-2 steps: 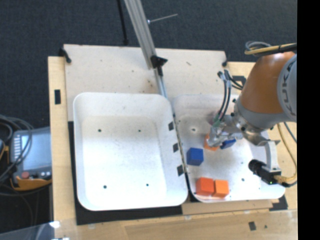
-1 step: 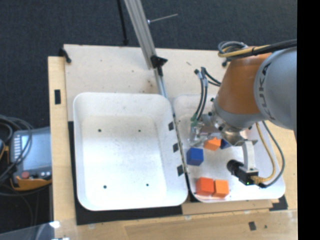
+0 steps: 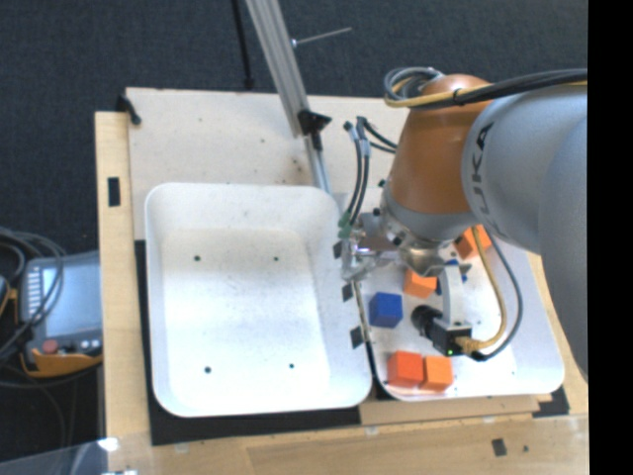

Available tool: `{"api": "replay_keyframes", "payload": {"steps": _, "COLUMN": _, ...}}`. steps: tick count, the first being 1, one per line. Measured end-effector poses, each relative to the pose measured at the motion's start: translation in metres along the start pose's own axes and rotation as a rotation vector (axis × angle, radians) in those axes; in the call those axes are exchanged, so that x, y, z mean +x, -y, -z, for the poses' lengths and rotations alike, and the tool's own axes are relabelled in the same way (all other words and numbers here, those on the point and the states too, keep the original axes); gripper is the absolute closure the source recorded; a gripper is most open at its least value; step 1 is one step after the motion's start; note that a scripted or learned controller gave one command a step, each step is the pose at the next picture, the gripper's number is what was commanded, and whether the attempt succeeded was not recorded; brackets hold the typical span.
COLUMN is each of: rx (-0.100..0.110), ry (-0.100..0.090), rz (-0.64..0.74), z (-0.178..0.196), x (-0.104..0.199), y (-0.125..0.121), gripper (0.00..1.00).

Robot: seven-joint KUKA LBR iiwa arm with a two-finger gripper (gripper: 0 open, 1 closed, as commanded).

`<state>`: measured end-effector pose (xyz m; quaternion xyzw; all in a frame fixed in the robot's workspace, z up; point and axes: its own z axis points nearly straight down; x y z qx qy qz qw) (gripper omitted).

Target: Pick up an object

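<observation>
Dark carpet (image 3: pixel 99 28) | tan bench (image 3: pixel 115 295) | white left bin (image 3: pixel 247 295) | pincer (image 3: pixel 416 258) over right bin (image 3: pixel 524 356), grip unreadable

Blue cube (image 3: pixel 386 311), orange blocks (image 3: pixel 406 367), white bins (image 3: pixel 247 295).

I make out a smooth white plastic left bin (image 3: pixel 237 295), a matt wooden bench (image 3: pixel 117 265) and a matt blue block (image 3: pixel 386 311) — the arm's orange band (image 3: pixel 435 156) is glossy.

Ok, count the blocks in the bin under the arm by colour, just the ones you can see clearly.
Orange blocks: 3
Blue blocks: 1
Total: 4
Bits of colour at the edge of the arm are too hidden to count.
</observation>
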<state>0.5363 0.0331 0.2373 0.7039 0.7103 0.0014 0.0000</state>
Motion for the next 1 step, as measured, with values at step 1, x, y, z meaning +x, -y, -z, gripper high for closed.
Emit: {"api": "replay_keyframes", "payload": {"steps": 1, "rx": 0.000, "ry": 0.000, "rz": 0.000, "z": 0.0097, "x": 0.0513, "y": -0.0095, "gripper": 1.00}}
